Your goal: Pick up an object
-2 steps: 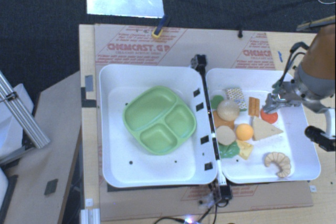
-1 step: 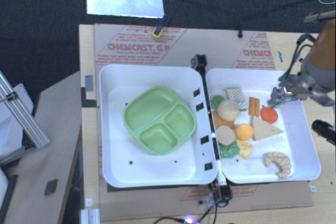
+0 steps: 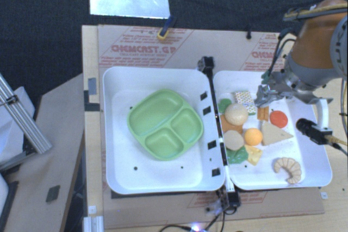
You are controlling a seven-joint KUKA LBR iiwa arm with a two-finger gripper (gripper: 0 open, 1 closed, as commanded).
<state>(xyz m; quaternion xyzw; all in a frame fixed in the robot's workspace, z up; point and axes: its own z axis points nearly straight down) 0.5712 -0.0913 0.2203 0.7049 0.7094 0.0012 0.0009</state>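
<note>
— Where is your claw right now?

— My claw (image 3: 265, 96) hangs over the right bin (image 3: 321, 171), near its far edge, just above the pile of toy food. My grey arm (image 3: 315, 51) comes in from the right with the orange band above the wrist.

— Spread or pressed together?

— I cannot tell; from this slant the tips blur into the things under them. Nothing is plainly between them.

— What lies under it?

— An orange block (image 3: 263, 113) sits right at the tips, with a speckled cracker (image 3: 244, 98) just to its left and a red round piece (image 3: 278, 118) just to its right. Nearer the camera are a pale bun (image 3: 236, 114), an orange ball (image 3: 253, 136), a cheese wedge (image 3: 276, 136), a second pale round piece (image 3: 234, 140), a green leafy bit (image 3: 237, 156) and a small yellow chunk (image 3: 254, 155). A croissant (image 3: 288, 168) lies apart near the front corner.

— And the other bin?

— The left bin (image 3: 117, 171) holds a green divided plate (image 3: 165, 124), lying flat, its three compartments facing up. Both bins rest side by side on the desk (image 3: 141, 49), touching along the middle.
</note>
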